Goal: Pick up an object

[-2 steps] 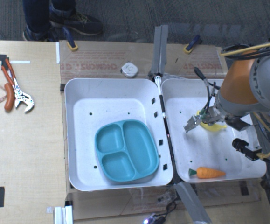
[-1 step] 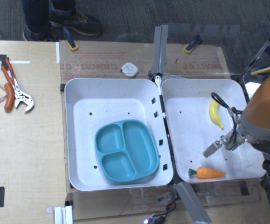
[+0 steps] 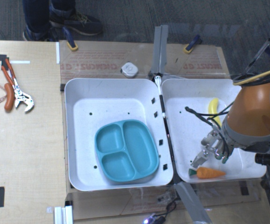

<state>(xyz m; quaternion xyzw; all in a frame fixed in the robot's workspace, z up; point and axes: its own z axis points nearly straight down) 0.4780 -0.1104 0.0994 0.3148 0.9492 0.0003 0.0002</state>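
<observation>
**Two bins, one tray, one carrot, one banana**

At the far left, on the wooden bench top (image 3: pixel 27 162), lies one pair of orange-handled pliers (image 3: pixel 13 93). Past it, one small round white item (image 3: pixel 129 69) sits on the cardboard just beyond the bins.

There are two white bins side by side. The left bin (image 3: pixel 79 125) holds a single thing: one teal divided tray (image 3: pixel 125 149) with three compartments, lying flat and turned a little askew, towards the near right of the bin floor. White floor shows on its left and far sides; its near right corner comes close to the bin wall.

The right bin (image 3: pixel 181 120) holds two things. One yellow banana (image 3: pixel 213 110) lies towards the far side, partly hidden by the arm and crossed by a black cable. One orange carrot (image 3: pixel 210 173) with a green tip lies along the near wall, close to the rim. The left and far-left floor of this bin is bare.

The gripper (image 3: pixel 204 157) hangs low over the right bin, pointing down and left, just above the carrot's green end. Nothing shows between its fingers; how far apart they stand I cannot tell. Behind it the arm's orange band (image 3: pixel 256 113) covers the bin's right side.
</observation>
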